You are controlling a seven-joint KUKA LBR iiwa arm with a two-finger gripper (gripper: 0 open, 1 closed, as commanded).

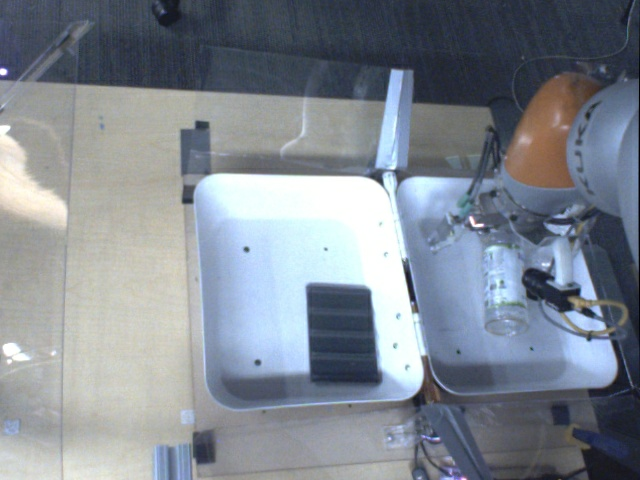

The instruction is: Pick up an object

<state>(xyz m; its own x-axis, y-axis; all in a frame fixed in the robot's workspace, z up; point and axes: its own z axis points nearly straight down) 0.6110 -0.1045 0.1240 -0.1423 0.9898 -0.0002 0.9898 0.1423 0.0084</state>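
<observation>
From the camera view, you're at the approach step: the gripper point(497, 230) hangs over the right bin point(450, 363) near its far edge, just above the clear bottle point(504, 288). I cannot tell its opening. Next, lower squarely across the bottle.

Both bins point(290, 193) look like smooth, matt white plastic. The ribbed block point(342, 333) in the left bin is matt black; the bottle point(503, 288) in the right bin is clear, glossy plastic.
</observation>
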